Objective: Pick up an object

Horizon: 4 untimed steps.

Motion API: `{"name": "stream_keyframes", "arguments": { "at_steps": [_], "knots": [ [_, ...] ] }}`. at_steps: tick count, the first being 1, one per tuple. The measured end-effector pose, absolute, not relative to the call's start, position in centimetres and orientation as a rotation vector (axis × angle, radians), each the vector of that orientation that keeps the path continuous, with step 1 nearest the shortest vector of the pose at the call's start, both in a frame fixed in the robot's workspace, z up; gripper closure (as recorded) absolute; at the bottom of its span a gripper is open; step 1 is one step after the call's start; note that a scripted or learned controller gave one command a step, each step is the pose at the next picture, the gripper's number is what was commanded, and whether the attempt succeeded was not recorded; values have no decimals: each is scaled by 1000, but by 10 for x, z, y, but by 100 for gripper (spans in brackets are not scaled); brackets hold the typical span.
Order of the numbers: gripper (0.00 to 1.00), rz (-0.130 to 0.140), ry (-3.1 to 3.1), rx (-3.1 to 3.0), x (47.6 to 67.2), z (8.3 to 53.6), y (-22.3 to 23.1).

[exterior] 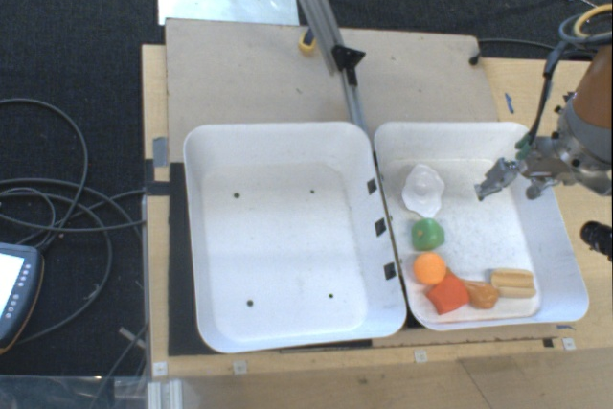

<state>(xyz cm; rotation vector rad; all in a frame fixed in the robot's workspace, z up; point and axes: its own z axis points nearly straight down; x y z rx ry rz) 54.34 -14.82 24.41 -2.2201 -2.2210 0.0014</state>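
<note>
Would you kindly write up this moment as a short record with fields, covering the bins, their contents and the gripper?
left bin: shallow white bin
right bin: shallow white bin, holding all the objects
objects: crumpled white piece, round green ball, round orange ball, red block, small orange piece, tan bread-like roll
gripper: two-finger gripper over the right bin's upper right part, apart from the objects
held: nothing seen between its fingers

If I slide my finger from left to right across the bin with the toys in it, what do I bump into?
White crinkly thing and green ball almost together → red block → tan roll. The claw hangs about level with the roll.
</note>
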Motion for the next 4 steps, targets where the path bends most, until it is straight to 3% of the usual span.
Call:
{"name": "stream_keyframes", "arguments": {
  "at_steps": [2,3,4],
  "knots": [
    [0,2,-2222,-2216,550,130,-139],
    [100,-4,-2225,-2222,552,144,-140],
    [100,-7,-2232,-2222,556,208,-145]
  ]
}}
